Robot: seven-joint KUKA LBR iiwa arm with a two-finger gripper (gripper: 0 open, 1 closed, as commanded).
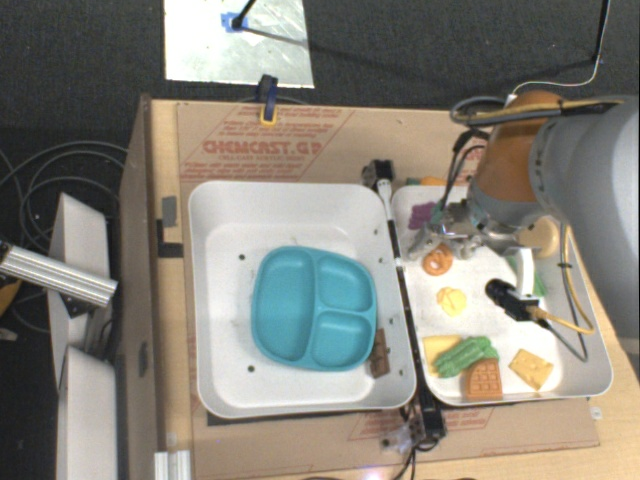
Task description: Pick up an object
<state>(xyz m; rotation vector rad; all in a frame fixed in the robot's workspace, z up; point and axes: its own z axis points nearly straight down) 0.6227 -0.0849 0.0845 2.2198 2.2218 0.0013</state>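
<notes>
Grey arm (585,168) stands highest and nearest the lens, with its orange band above the wrist. It reaches over the right bin (600,373).

Target, my guess: the orange ring (437,261). It lies flat on the right bin's floor, close to the wall shared with the left bin (215,268).

Gripper (455,236) is low in the bin, just beside the ring on its far, slightly right side. Touching or apart: cannot tell. Spread or pressed together: cannot tell, the wrist covers it. Nothing visibly pinched.

Progress, as I judge it: the approach is roughly made, but no object is raised. Closing on the ring and lifting it are both left to do.

Outward from the ring:
- yellow piece (452,300) near, on the near-rim side
- purple piece (422,213) near, on the far-rim side
- white-and-green piece (525,268) to its right, past the gripper
- yellow wedge (437,348) and green piece (468,354), touching each other, further toward the near rim
- waffle block (484,378) and yellow cracker (530,368) at that rim, well apart from the ring
- blue divided plate (315,308) to the ring's left, over the shared wall
- small brown thing (380,353) at the plate's right edge
</notes>
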